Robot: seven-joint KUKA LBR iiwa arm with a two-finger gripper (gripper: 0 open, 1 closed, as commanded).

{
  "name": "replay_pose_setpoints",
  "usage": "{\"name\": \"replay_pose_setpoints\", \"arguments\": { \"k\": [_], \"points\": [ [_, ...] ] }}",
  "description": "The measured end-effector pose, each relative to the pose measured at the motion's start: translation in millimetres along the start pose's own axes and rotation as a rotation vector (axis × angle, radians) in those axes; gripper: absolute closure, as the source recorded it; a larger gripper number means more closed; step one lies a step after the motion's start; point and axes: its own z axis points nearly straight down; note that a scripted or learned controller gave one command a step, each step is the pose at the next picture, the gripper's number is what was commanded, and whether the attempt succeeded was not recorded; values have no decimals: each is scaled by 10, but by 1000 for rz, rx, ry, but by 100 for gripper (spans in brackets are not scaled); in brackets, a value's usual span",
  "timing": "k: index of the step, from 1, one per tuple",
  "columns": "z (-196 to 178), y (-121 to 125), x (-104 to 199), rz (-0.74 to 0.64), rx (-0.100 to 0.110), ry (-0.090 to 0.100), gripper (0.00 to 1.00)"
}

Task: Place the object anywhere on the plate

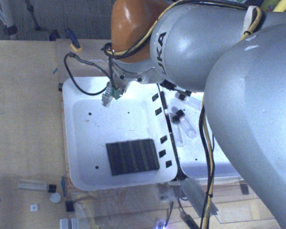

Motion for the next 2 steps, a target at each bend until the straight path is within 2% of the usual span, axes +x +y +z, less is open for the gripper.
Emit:
{"name": "replay_pose_setpoints", "arguments": {
  "k": [1, 2],
  "points": [
    [631, 152, -97, 266, 1, 1, 100],
    [288, -134, 159, 17, 0, 1, 100]
  ]
}}
